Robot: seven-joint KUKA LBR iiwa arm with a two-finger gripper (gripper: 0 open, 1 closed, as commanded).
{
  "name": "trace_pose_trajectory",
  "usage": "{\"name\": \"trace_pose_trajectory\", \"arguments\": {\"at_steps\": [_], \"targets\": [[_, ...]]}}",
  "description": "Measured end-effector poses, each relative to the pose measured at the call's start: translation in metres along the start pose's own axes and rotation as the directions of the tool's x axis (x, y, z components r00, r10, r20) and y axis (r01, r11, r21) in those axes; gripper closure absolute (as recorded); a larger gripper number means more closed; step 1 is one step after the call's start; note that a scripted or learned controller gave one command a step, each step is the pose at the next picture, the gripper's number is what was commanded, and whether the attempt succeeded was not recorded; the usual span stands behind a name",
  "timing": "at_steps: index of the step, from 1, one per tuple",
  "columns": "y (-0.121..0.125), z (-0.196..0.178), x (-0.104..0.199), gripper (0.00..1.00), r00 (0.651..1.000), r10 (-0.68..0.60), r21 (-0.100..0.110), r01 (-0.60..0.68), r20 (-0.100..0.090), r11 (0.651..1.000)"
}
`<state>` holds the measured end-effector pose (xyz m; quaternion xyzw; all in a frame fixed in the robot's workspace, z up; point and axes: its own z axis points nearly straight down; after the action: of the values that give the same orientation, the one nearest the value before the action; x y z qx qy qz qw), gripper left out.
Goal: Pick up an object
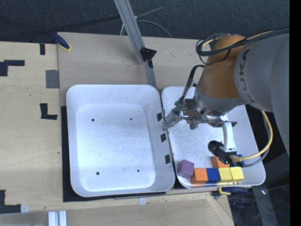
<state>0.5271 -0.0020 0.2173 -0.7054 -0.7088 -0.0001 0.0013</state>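
Note:
Several small blocks lie along the front edge of the right bin (pixel 190 145): a purple block (pixel 186 167), an orange block (pixel 201 174), a blue block (pixel 213 174) and two yellow blocks (pixel 225 173). Another orange block (pixel 217 163) sits just behind them, partly hidden by a black fitting (pixel 216 149) on the arm. My gripper (pixel 175 118) hangs over the back left part of the right bin, close to the divider, well above and behind the blocks. The wrist hides most of it.
The left bin (pixel 113 89) sits beside the right one, with black clips (pixel 164 136) along the wall they share. A slanted metal pole (pixel 134 27) rises behind the bins. A yellow cable (pixel 266 142) loops by the right bin's right side.

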Motion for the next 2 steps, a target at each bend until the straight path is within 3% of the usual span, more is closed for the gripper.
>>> {"name": "trace_pose_trajectory", "arguments": {"at_steps": [1,2], "targets": [[0.057,0.027,-0.018,0.00,1.000,0.003,0.000,-0.003,0.002,1.000],[0.042,0.026,0.006,0.00,1.000,0.002,0.001,-0.002,0.003,1.000]]}}
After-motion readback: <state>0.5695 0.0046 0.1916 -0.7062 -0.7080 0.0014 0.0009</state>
